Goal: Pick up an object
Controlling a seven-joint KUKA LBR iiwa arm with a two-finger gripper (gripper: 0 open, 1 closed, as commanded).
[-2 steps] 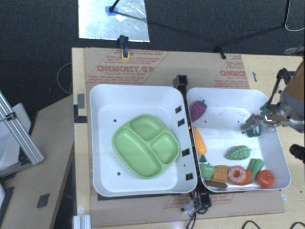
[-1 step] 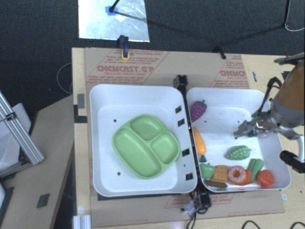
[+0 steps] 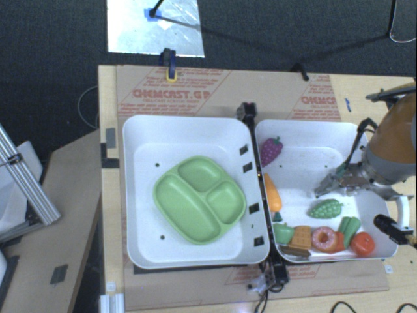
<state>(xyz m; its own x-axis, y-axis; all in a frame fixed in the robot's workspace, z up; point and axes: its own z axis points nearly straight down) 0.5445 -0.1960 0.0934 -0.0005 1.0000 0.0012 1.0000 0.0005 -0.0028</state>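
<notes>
Front row of toy food lines near wall of right bin [image 3: 306, 132]: green piece [image 3: 283, 232], cracker-like slab [image 3: 300, 238], pink doughnut [image 3: 324, 238], green pepper [image 3: 349, 227], tomato [image 3: 363, 242]. Bumpy green vegetable [image 3: 325, 208] lies just below jaws [image 3: 328, 186], apart from them. Jaws look released, nothing between them, though view is small, so perhaps only partly parted. Carrot [image 3: 272, 192] left of jaws by bin wall; purple grapes [image 3: 272, 150] up-left. Left bin [image 3: 140, 175] holds green divided plate [image 3: 199, 199]. Worktop [image 3: 215, 90] beyond.
</notes>
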